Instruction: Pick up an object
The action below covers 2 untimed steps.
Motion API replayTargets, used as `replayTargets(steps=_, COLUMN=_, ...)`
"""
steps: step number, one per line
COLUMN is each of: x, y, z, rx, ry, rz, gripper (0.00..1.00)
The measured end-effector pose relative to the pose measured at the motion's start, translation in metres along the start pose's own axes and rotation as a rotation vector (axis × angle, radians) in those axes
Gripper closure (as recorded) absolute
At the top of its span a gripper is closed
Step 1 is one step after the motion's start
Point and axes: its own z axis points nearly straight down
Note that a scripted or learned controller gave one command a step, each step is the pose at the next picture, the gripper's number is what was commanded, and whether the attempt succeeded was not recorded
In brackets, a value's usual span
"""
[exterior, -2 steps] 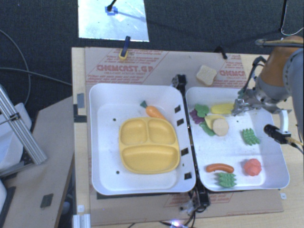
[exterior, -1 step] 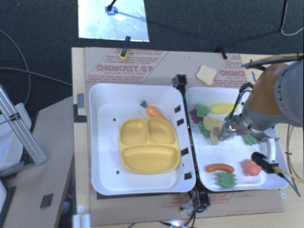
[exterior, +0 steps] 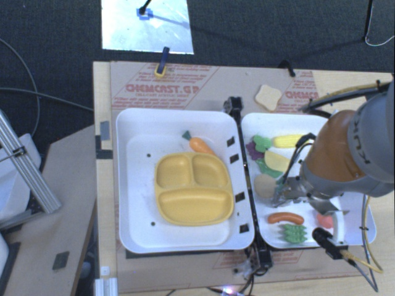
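Gripper is hanging over right bin, above sausage; fingers' state — can't tell.

Printed word, upper left of board: "CHEMCAST GP" in red capitals, on the brown protective sheet that covers the bench top behind the left bin; the last letters are faint.
Printed word, upper right of board: the same red lettering repeats behind the right bin, beside the toast-shaped piece; only "CHEMC…" can be made out before the arm cuts it off.
Red diagonal stripes: printed beside each word on the same sheet; they carry no legible characters.
Other surfaces: no legible text, numbers or signs on the bins, the yellow divided tray or the toy foods.
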Motion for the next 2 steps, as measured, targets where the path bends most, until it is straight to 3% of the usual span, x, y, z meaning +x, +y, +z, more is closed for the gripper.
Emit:
replayTargets(steps=1, x=-0.056, y=0.090, z=-0.050, rx=-0.020, ry=-0.011, rz=-0.001, gripper=1.00)
replayTargets(steps=2, x=-0.052, y=0.036, z=0.003, rx=-0.002, ry=-0.003, rz=0.003, gripper=1.00)
